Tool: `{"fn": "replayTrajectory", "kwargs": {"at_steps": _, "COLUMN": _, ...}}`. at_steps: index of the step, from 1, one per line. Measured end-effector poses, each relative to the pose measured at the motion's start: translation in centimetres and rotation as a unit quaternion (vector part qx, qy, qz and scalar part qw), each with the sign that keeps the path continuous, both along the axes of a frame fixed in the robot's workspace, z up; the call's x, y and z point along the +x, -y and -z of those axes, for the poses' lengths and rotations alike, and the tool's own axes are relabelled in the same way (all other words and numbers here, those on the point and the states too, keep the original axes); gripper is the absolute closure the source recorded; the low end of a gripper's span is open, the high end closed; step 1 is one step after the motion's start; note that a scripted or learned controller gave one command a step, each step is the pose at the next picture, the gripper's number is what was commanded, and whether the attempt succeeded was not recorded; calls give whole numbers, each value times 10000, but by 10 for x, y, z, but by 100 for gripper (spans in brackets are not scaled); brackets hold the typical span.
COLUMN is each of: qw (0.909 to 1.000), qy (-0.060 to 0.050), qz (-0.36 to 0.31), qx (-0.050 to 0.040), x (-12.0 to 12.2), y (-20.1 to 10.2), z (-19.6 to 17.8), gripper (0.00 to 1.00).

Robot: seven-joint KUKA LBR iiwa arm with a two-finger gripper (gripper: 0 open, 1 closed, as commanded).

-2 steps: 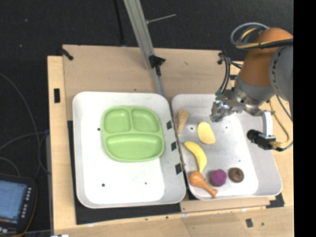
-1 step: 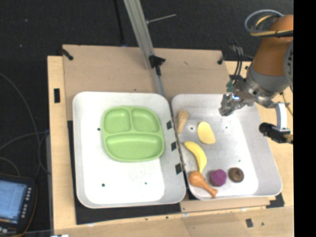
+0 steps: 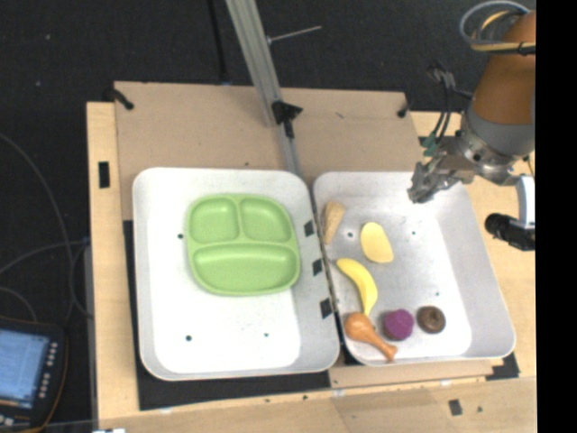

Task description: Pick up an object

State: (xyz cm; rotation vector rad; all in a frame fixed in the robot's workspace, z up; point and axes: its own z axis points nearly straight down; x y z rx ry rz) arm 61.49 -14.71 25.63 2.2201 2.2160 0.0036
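The right bin holds several small things: a pale tan piece at its left wall, a yellow lemon-like piece, a yellow banana, an orange drumstick shape, a purple ball and a brown ring. My gripper hangs over the bin's far right part, above bare floor, well apart from all of them. Nothing shows between its fingers.
The left bin carries a green three-compartment plate. A slanted metal pole comes down to the gap between the bins at the back. A black part juts in at the right edge.
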Motion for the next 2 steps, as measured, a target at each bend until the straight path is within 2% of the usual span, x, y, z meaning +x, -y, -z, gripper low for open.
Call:
{"fn": "replayTrajectory", "kwargs": {"at_steps": 1, "qw": 10000, "qy": -21, "qz": -36, "qx": 9, "x": 2, "y": -48, "z": 6, "gripper": 100}}
{"fn": "replayTrajectory", "kwargs": {"at_steps": 2, "qw": 10000, "qy": -17, "qz": -44, "qx": 13, "x": 20, "y": -104, "z": 15, "gripper": 100}}
